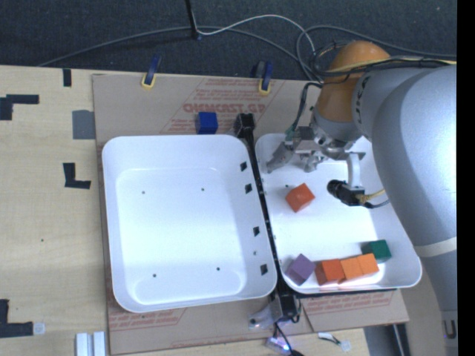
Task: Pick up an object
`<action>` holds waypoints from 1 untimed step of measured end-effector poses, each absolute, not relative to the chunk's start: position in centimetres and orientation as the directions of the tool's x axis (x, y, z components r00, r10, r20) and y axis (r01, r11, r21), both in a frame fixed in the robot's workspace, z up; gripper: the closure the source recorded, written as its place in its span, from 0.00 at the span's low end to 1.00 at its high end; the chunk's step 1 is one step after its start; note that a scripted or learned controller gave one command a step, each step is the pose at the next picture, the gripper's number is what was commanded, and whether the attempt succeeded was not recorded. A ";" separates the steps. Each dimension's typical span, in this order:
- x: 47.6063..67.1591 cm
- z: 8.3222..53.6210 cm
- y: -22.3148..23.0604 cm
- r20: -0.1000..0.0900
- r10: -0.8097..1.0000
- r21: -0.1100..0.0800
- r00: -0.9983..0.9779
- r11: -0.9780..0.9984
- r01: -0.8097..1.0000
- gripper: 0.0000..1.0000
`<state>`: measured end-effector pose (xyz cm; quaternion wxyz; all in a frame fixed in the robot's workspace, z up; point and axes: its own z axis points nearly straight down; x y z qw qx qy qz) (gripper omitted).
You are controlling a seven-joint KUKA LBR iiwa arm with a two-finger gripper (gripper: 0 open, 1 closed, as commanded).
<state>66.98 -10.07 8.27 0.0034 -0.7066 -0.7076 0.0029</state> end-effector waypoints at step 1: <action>62.9 8.9 -9.8 0.000 1.000 -0.001 0.000 0.000 1.000 0.00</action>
